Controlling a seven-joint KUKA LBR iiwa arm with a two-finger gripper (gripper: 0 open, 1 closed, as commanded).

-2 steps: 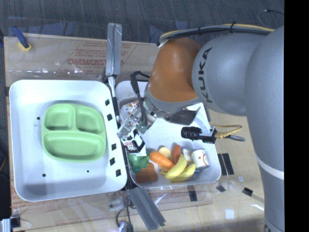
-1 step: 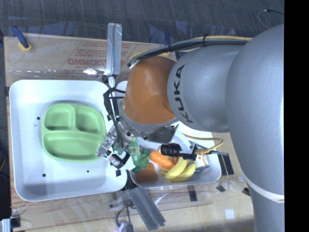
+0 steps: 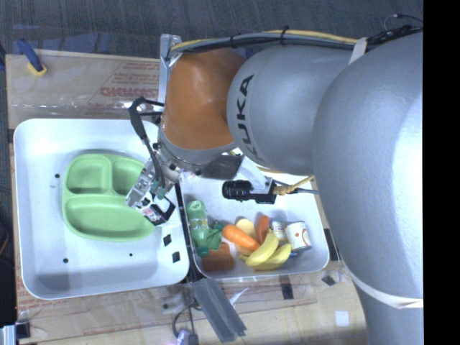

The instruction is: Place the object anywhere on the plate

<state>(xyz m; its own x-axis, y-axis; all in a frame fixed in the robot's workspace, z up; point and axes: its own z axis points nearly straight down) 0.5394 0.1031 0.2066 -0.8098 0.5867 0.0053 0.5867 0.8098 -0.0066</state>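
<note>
Plate (image 3: 100, 196) lay green at frame left as I watched the arm (image 3: 287, 121) slant down from the right, its gripper (image 3: 147, 192) over the plate's right edge.

Pincer (image 3: 146, 191) over green plate's (image 3: 100, 196) right edge, left bin (image 3: 43, 264).

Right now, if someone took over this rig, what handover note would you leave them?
Gripper: over the right edge of the green plate in the left bin; whether it is open or holding anything cannot be told.
Plate: three compartments, nothing seen lying in them.
Right bin: toy food piled at the near side, including a banana, a carrot and a small can.
Done: no placement confirmed.
Left: confirm the grasp, then set one object on the plate.
</note>
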